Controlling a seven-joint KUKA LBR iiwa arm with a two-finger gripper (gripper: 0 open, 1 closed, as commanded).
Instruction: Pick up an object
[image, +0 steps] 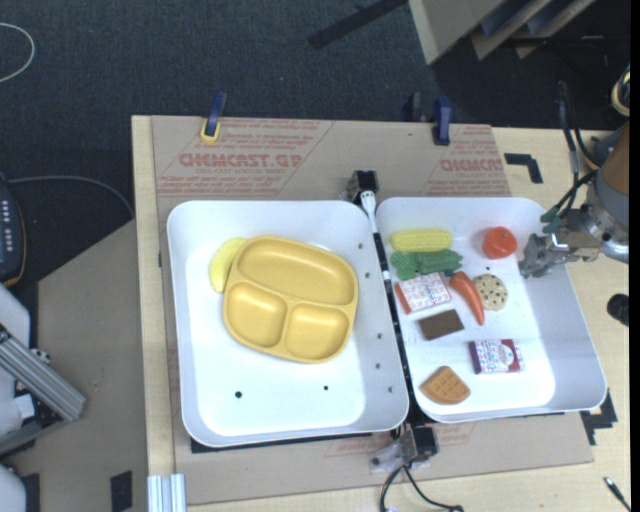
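While the surface (150, 300) spread widest of all beneath everything, a pale wooden board printed with red lettering along its far side, the two shallow white bins sat on it side by side. Taking the yellow divided plate (290, 298) as the landmark, the left bin (200, 400) lay all around and under it, and a yellow banana-like piece (222, 262) poked out from beneath the plate's far-left rim. The right bin (570, 360) lay just beyond the plate's right side, past the joined rims.

The grey arm (612, 200) reached in well to the right of the plate, over the right bin's far-right rim. Its pincer (538, 252) hung at that rim; whether it was spread or pressed together could not be told, and nothing showed between its tips.

The small things all lay in the right bin, to the right of the plate. A corn cob (421, 240) was level with the plate's far edge, with a green leafy vegetable (426, 262) just nearer than it. A red tomato (499, 241), round and glossy, lay farther right, nearest the pincer but apart from it. A red-and-white packet (423, 292) sat closest to the plate's right rim, an orange carrot (468, 298) slanted beside it, and a speckled cookie (491, 291) touched the carrot's right side. A brown chocolate square (440, 325), a dark red packet (496, 356) and a tan waffle (445, 385) lay nearer the camera.
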